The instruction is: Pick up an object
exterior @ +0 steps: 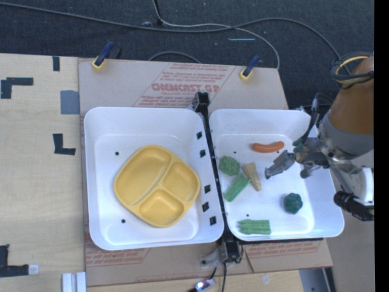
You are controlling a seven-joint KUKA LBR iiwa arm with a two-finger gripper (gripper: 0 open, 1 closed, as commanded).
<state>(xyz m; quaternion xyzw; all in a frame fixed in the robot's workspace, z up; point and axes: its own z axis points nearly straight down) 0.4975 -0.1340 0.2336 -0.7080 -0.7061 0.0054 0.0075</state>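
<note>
The right bin [231, 121] holds an orange sausage [268, 146], a round green piece [229, 165], a long green piece [236, 188], a tan wedge [253, 176], a dark green ball [292, 203] and a flat green block [254, 226]. My gripper [293, 165] hangs over the right part of this bin, open, with one finger [278, 165] reaching left toward the tan wedge. Nothing sits between the fingers. The sausage lies just up and left of the gripper, the dark green ball below it.
A yellow divided plate [157, 185] lies in the left bin [97, 163]. A black divider with clips [208, 163] separates the two bins. Cardboard [176, 81] underlies both, held by yellow-blue clamps [102, 55] at the back. Cables [182, 24] run across the dark floor.
</note>
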